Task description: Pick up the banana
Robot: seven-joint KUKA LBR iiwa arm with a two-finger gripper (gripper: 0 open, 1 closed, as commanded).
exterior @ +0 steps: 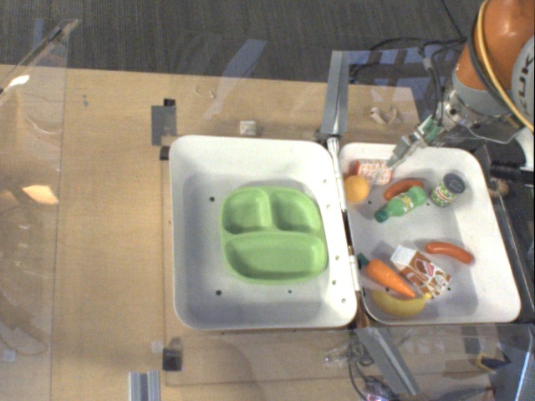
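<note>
The yellow banana lies at the near edge of the right bin, partly under an orange carrot and touching a small printed carton. My gripper hangs over the far left corner of that bin, slanting down to the left. Its tip is just above a small red and white box, well away from the banana. I see nothing held in it.
The right bin also holds an orange fruit, a green bottle, two red sausages and a dark-lidded can. A green divided tray sits in the left bin.
</note>
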